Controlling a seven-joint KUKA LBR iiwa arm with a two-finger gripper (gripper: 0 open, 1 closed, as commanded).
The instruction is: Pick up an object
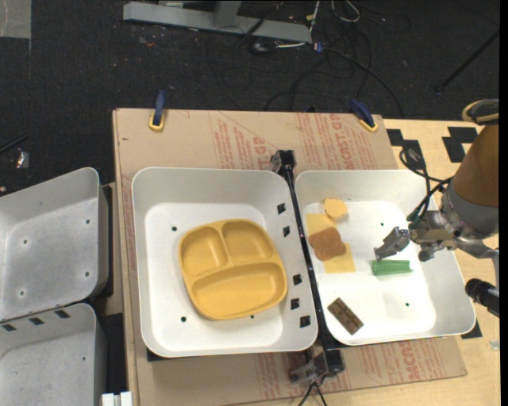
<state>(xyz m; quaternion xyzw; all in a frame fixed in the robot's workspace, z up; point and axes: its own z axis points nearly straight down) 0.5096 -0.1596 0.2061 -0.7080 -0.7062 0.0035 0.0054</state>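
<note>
Dark carpet (63,79) surrounds your desk (238,135), with black cables (349,47) trailing across it at the top and a grey metal bar (214,22) lying near the far edge. You see the desk topped by a brown cardboard sheet with red print, pinned at the back by two clamps (159,111) with yellow and blue handles. Two white bins sit side by side on it, touching along a black divider (302,246). Your left bin (151,238) carries a yellow tray (232,268) with three compartments. Your right bin (444,301) holds a yellow slab (343,262) with a brown piece (329,243) lying on it, a small orange piece (336,208) near the back, a dark brown bar (345,315) toward the front, and a green block (391,267). Your arm (480,182) comes in from the right, and the claw (393,244) hangs just above the green block; you cannot tell whether it is apart or together. Spare white bins (48,238) rest on the floor at the left.
</note>
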